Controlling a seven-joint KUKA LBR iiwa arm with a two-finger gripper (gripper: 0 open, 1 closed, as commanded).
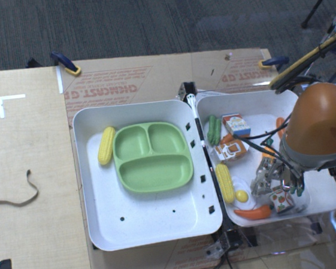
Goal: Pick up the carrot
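The arm (317, 123) reaches from the right over the right bin (320, 204), and its gripper (276, 180) hangs low above the front part of this bin. I cannot tell from this view how the gripper is set, because the metal parts and cables cover each other. Nothing can be seen held in it.

The left bin (106, 228) is well apart to the left of the gripper and bears a green tray (152, 157) and a corn cob (105, 145).

The carrot (253, 213) lies just to the front-left of the gripper, near the front wall of the right bin, flat on its side. A second corn cob (224, 181) lies to the left of the gripper, and a small printed box (282, 201) is just in front of it, beside the carrot.

I judge that the step in hand is the approach: the carrot is not yet taken. The next move calls for a small shift toward the carrot, then a descent across its narrow width, without catching the box.
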